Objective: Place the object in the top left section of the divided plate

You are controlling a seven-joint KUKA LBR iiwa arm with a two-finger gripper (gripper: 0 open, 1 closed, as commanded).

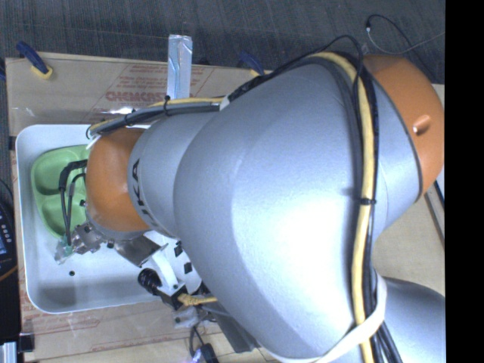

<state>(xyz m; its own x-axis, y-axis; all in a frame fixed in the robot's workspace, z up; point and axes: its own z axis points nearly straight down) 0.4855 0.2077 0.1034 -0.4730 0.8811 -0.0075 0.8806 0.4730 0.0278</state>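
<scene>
Camera view: arm (302, 203) looms over white bin (30, 278), wrist beside green divided plate (57, 180). Jaw state impossible to tell; object's whereabouts too. Best confirm grip, then descend slowly over plate's top left section.

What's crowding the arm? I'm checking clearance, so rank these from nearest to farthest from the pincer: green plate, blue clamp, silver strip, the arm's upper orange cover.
1. Green plate, in the left bin, just above the pincer.
2. Blue clamp, top left, and silver strip, top middle: too close to call.
3. Upper orange cover, far right.
</scene>
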